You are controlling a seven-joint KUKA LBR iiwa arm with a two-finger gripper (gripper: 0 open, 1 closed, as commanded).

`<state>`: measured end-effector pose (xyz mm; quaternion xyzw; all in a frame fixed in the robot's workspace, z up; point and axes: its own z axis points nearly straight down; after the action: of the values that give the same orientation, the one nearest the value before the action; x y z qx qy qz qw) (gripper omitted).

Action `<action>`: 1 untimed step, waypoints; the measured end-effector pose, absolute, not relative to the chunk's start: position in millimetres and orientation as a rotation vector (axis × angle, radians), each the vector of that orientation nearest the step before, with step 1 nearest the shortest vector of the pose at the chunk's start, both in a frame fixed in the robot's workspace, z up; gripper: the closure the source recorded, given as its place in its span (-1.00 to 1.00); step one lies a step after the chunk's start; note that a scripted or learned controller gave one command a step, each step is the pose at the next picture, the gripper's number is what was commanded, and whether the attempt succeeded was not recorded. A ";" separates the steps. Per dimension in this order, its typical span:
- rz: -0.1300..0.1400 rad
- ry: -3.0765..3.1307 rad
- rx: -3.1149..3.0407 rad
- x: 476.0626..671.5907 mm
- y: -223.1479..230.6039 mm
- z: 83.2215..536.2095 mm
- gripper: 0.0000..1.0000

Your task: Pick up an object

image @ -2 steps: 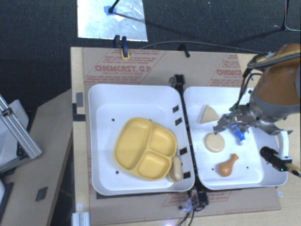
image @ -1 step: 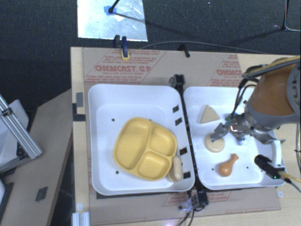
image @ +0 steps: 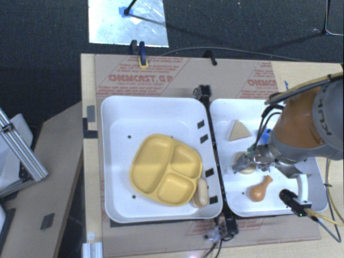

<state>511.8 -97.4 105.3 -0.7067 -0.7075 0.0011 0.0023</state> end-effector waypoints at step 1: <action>0.000 -2.222 -2.219 512.0 -97.0 83.3 -1.00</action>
<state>512.0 -97.0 83.3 -0.7065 -0.7077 0.0002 0.0008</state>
